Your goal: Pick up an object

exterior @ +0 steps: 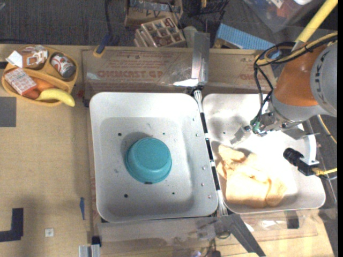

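Observation:
A teal bowl point(149, 159) lies upside down in the middle of the left bin point(107, 111). A crumpled tan and yellow cloth point(249, 181) fills the near half of the right bin point(225, 108). The gripper point(242, 134) hangs over the right bin's middle, just above and behind the cloth's far left corner, pointing down and to the left. Nothing shows in its grasp. The grey arm with its orange band point(297, 82) comes in from the right above the bin's far right corner.
A black plug and cable point(297, 160) hang over the right bin's right side. A yellow tray point(37, 79) with a banana and food items sits at the far left. Flat cardboard point(139, 71) lies behind the bins, with clutter beyond it.

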Robot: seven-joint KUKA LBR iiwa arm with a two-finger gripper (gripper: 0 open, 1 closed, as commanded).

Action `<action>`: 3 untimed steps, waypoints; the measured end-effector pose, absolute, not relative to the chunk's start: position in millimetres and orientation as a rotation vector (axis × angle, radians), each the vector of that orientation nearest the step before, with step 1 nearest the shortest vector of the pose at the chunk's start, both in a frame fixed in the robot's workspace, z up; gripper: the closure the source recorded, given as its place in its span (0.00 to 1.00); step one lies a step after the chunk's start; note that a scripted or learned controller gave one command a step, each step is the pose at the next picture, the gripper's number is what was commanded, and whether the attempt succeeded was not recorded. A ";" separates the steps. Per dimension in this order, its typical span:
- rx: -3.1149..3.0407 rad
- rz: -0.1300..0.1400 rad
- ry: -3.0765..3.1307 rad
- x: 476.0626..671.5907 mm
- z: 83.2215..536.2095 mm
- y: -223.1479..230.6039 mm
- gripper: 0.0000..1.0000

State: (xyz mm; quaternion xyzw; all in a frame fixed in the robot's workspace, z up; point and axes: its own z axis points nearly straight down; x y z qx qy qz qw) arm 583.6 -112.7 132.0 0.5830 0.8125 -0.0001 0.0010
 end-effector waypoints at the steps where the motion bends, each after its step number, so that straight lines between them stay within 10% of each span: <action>1: 1.839 -0.001 2.549 540.5 103.3 -140.6 0.00; 2: 1.810 -0.001 2.567 565.0 169.4 -127.0 0.00; 3: 1.696 0.009 2.634 541.3 89.0 -134.4 0.00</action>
